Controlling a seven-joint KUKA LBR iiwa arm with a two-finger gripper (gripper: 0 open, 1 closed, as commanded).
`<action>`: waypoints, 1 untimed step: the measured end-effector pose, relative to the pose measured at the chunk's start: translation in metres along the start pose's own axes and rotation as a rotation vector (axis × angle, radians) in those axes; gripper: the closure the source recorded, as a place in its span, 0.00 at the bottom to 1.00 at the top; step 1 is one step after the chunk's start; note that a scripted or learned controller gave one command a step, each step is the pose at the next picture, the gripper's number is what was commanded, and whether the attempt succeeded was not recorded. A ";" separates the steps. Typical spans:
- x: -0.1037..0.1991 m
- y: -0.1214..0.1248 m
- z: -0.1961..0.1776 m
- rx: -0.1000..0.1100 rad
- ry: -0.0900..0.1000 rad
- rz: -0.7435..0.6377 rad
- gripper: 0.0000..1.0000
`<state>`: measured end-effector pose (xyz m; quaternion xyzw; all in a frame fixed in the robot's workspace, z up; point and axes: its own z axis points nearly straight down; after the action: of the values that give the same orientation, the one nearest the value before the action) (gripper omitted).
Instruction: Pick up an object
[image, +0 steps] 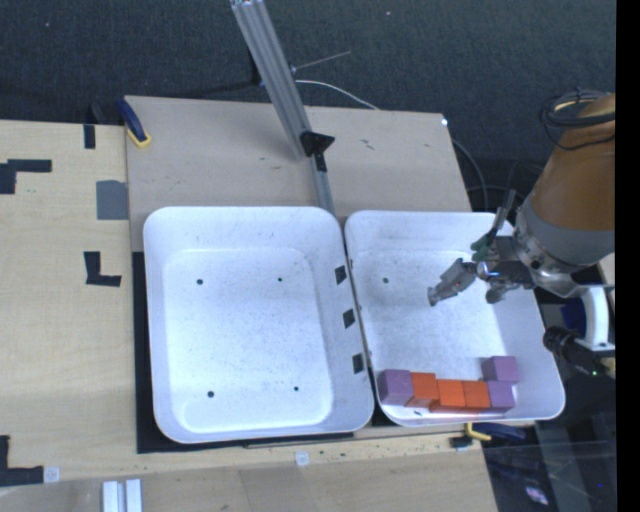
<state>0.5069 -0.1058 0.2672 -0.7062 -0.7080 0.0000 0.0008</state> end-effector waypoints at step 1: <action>-0.007 0.066 0.109 0.006 -0.001 0.001 0.00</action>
<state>0.5724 -0.1126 0.1584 -0.7064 -0.7078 0.0026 0.0025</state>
